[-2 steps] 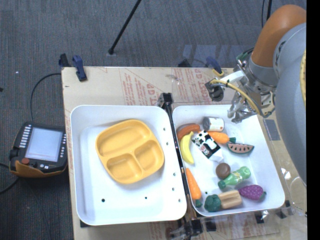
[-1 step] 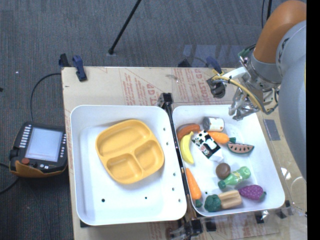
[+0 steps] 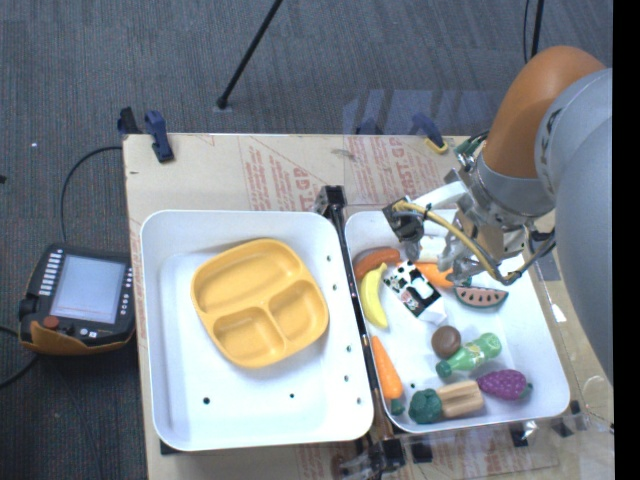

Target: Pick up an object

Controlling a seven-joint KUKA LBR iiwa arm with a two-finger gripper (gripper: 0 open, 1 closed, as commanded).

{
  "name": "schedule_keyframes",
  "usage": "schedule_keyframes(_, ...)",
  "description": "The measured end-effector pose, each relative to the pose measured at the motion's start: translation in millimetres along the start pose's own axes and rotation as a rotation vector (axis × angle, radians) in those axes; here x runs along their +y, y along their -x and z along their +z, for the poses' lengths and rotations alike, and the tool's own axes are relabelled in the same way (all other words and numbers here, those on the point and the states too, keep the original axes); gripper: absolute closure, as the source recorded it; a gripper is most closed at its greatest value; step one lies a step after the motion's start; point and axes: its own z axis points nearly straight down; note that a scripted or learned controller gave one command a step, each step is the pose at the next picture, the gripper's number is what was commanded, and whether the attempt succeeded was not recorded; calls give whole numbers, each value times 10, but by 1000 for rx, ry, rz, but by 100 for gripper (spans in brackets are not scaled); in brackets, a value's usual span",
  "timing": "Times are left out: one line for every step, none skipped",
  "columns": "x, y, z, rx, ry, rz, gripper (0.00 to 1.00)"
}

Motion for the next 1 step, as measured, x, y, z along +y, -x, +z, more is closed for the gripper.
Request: schedule_keyframes(35,10,-81,-4,-4,10,100)
